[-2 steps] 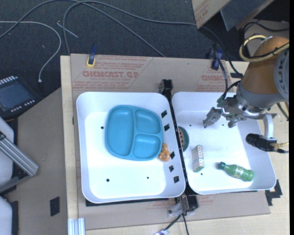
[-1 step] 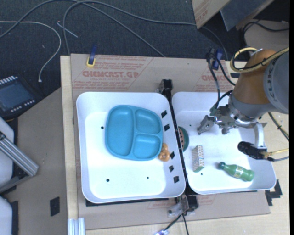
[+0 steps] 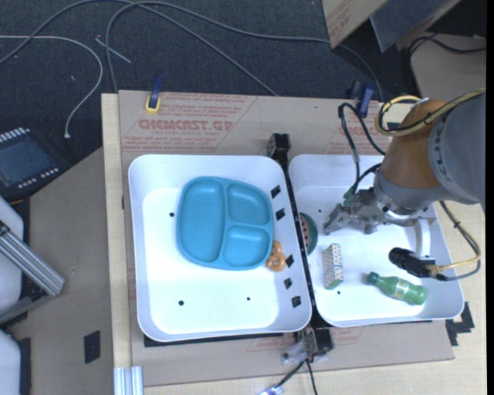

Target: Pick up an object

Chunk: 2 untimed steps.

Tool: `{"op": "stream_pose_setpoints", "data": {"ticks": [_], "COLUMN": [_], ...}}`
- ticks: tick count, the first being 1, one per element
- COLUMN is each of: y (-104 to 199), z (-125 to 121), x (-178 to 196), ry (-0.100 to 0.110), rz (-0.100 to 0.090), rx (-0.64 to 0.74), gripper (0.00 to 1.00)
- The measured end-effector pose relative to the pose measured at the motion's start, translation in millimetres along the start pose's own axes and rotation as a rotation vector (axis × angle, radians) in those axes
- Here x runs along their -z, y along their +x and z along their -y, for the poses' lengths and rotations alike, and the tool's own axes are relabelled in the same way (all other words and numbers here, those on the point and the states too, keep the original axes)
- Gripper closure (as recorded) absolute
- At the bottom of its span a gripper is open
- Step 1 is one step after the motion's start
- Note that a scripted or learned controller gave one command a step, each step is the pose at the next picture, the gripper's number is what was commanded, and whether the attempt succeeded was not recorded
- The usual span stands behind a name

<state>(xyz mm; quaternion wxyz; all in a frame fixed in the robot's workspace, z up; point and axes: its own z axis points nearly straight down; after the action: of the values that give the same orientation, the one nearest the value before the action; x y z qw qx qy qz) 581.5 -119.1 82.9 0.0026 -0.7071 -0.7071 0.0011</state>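
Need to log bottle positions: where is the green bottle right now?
The green bottle lies on its side in the right bin, near its front right corner, right of the silver block.

Floor [image 3: 231, 46]: dark grey carpet, far side and left. Thin white cables [image 3: 85, 58] loop across it at far left. Bench top is a cardboard sheet [image 3: 208, 116] with red print, held at the far edge by a blue-and-yellow clamp [image 3: 155, 96] on the left and a blue clamp [image 3: 363, 94] on the right. A dark screen device [image 3: 23, 158] sits at the left edge. An aluminium rail [image 3: 27, 258] runs diagonally at near left. A cardboard box [image 3: 351, 17] lies at far right. Lighting even, no hard shadows.
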Motion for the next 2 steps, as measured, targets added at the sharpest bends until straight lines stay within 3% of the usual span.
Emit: {"op": "stream_pose_setpoints", "data": {"ticks": [1,2], "y": [0,10], "z": [-1,-3], "x": [13,65], "ry": [-0.004,-0.011], "rz": [0.000,0.003], "rx": [-0.001,0.002], "gripper": [1.00,1.00]}}
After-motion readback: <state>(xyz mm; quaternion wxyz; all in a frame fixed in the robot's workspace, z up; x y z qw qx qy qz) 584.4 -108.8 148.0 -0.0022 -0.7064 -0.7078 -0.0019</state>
